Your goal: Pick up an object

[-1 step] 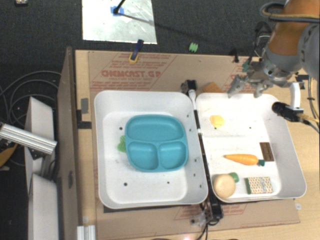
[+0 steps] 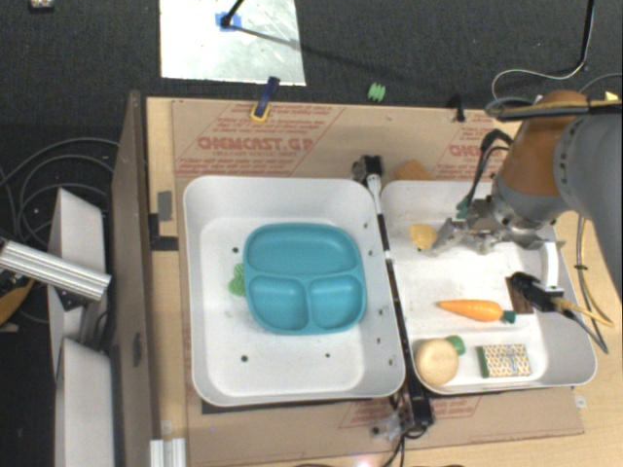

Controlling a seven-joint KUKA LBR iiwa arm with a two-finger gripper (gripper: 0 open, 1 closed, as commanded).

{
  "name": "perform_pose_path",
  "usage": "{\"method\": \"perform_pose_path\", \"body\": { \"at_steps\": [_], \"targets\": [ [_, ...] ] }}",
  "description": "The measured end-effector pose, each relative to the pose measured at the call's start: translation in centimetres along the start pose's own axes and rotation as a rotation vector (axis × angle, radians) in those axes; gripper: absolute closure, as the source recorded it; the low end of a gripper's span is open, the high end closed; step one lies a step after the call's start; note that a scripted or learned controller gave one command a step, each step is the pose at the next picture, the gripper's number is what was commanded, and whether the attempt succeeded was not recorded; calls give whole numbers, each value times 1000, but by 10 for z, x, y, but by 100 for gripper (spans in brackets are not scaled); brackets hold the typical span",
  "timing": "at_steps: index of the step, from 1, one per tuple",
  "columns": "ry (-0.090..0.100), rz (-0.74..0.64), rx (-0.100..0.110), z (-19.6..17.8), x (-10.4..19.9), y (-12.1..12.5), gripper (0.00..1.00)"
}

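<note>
My gripper (image 2: 465,241) hangs low over the back of the right bin (image 2: 574,358), its fingers spread open with nothing between them. A small yellow piece (image 2: 421,235) lies just left of the left fingertip (image 2: 440,241); I cannot tell whether they touch. An orange carrot (image 2: 470,309) with a green top lies in the middle of that bin, in front of the gripper. At the front of the bin sit a round beige ball (image 2: 437,360) with a green spot and a small patterned block (image 2: 504,360).
The left bin (image 2: 209,261) holds a blue divided plate (image 2: 304,276) with a small green thing (image 2: 237,281) at its left edge. A black divider (image 2: 387,261) runs between the bins. Cardboard (image 2: 292,134) lies under the bins.
</note>
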State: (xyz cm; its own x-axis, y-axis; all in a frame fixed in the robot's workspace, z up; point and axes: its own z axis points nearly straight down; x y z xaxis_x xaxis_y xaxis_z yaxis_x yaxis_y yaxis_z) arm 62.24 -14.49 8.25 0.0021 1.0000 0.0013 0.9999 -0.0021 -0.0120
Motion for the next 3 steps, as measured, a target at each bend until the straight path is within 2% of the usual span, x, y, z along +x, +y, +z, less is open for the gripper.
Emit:
{"method": "perform_pose_path", "body": {
  "at_steps": [1,2,3],
  "targets": [
    [-1,4,-6,0,-29,-93,0],
    [-2,-4,-16,-12,-26,-88,100],
    [-1,-4,-16,-11,-26,-88,0]
  ]
}}
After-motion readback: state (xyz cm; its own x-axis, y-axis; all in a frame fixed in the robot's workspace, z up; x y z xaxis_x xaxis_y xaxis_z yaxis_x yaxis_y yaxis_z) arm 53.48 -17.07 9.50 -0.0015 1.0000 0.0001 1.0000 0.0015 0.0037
